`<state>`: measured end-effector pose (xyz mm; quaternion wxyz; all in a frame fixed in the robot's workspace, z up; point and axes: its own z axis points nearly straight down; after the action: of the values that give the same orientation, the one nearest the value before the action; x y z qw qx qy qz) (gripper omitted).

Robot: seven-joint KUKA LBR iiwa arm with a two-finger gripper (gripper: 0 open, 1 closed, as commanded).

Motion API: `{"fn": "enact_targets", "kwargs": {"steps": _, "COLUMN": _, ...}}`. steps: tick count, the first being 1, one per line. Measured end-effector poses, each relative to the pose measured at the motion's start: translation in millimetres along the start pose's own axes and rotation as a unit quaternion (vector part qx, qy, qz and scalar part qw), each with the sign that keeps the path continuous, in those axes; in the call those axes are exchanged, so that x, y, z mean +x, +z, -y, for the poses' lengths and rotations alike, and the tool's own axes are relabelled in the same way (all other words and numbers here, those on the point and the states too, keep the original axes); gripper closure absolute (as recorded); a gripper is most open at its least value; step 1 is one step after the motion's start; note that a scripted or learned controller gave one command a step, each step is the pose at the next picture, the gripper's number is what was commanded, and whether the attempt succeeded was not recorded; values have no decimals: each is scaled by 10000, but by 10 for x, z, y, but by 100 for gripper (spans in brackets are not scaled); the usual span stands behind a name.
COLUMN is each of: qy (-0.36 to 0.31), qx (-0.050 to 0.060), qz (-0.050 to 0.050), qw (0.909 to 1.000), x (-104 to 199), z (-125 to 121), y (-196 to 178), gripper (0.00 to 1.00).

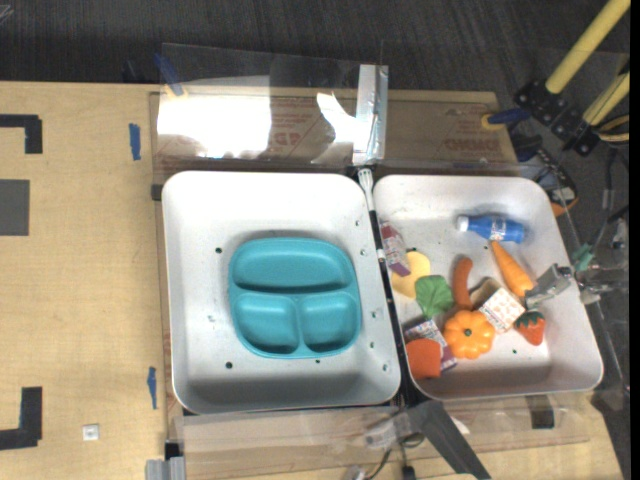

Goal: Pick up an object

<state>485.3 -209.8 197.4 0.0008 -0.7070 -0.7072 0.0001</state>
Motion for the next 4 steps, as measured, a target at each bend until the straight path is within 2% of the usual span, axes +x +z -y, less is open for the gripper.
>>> {"fn": "enact_targets", "kwargs": {"steps": 1, "qy": 1777, "qx": 23, "qz": -8, "qw": 9841, "x": 384, "z": -360, "y": 745, "gripper": 0}}
{"fn": "enact_targets", "kwargs": {"steps": 2, "qy": 2663, "qx": -33, "qz": 0, "qw": 9639, "x": 834, "z": -1263, "y": 1106, "gripper": 0}}
{"fn": "enact_targets", "kwargs": {"steps": 3, "qy": 2648, "qx": -52, "qz": 3, "qw": 9643, "x": 843, "z": -1281, "y": 982, "gripper": 100}}
{"fn": "enact_targets", "kwargs": {"steps": 4, "qy": 2638, "qx": -61, "qz": 7, "qw": 9645, "x": 850, "z": -1288, "y": 879, "gripper": 100}}
